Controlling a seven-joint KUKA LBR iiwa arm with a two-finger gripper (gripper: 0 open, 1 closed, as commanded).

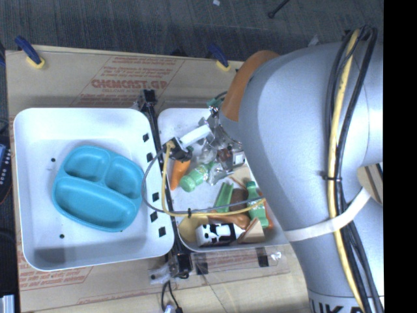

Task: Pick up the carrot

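Board (130,77), far edge, behind the bins: red print reading "CHEMCAST GP", large letters, with smaller red lines above and below too small to read.
Arm (326,303), base at near right: pale letters "UKA", cut off by the frame's lower edge.

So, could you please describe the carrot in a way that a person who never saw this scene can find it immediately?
Look at the right white bin, the cluttered one under the grey arm, not the left bin with the blue divided plate. Near that bin's left wall, below the gripper, lies the carrot. It is the small orange piece beside a green piece.
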